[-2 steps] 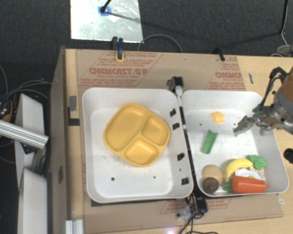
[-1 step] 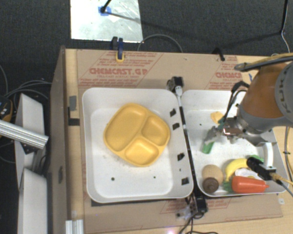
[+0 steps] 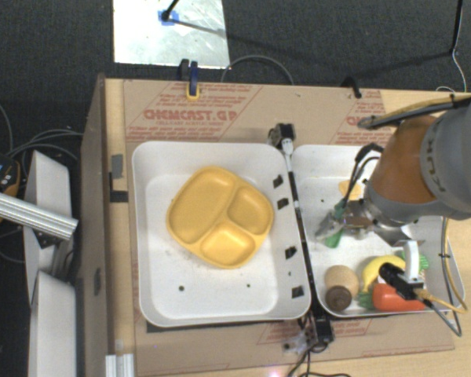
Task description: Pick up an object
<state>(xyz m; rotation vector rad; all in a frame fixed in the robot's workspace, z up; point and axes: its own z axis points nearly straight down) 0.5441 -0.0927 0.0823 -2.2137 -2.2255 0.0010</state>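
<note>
**Bench inspection: arm over right bin**

Brown printed cardboard (image 3: 220,108) lines the bench under two shallow white bins; dark carpet and cables surround it. The left bin (image 3: 153,289) holds a glossy yellow sectioned plate (image 3: 220,217). The right bin (image 3: 318,171) holds a rounded wooden piece (image 3: 339,285), a yellow banana shape (image 3: 377,267) and an orange-red item (image 3: 392,297) near its front edge. The gripper (image 3: 334,228) sits low over a small green object (image 3: 334,238); its opening cannot be judged.
</note>
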